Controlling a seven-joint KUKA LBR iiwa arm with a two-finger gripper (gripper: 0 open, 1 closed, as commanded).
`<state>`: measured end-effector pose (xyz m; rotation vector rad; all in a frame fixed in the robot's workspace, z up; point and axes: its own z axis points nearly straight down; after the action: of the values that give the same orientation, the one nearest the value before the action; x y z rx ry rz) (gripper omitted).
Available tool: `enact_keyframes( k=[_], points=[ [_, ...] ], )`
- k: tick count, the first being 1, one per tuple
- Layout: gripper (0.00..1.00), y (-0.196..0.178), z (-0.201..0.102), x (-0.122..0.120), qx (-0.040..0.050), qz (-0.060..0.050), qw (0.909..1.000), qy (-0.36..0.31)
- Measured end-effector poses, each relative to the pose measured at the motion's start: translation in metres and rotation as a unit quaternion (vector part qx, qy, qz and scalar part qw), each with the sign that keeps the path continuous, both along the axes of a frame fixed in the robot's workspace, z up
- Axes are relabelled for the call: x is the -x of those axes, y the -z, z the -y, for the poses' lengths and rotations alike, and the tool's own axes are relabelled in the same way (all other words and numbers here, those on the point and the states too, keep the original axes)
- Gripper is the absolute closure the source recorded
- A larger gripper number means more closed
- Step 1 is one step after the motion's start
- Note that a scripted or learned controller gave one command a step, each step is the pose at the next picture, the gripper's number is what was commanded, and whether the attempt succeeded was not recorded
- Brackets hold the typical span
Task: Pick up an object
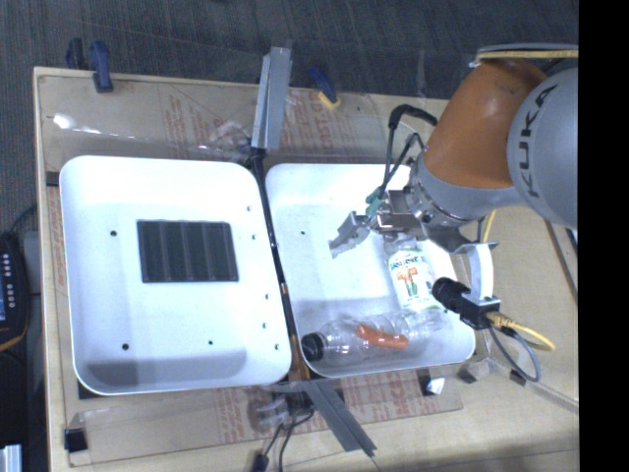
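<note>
Hovering jaws (346, 234) above right bin (314, 190), bottle (369, 337) below.

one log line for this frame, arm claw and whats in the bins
arm: over right bin | claw: above bin floor, nothing between fingers | right bin: clear bottle, labelled bottle | left bin: dark ribbed panel

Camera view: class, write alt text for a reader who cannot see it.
A grey and orange robot arm reaches from the right over the right white bin, its gripper above the bin floor. A clear plastic bottle and a labelled white bottle lie near the front; the left bin holds a dark ridged rectangle.
</note>
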<state>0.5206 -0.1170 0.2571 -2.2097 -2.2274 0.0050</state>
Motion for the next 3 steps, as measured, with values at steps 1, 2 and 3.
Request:
enact_keyframes(
  k=[1,2,3],
  points=[
    [0.00,-0.023,0.075,-0.011,0.0009,0.003,0.9999,-0.017],
    [0.00,0.047,0.093,-0.040,0.0002,-0.001,0.9998,-0.020],
    [0.00,0.082,0.092,-0.048,-0.0001,0.000,0.9993,-0.038]
  ],
)
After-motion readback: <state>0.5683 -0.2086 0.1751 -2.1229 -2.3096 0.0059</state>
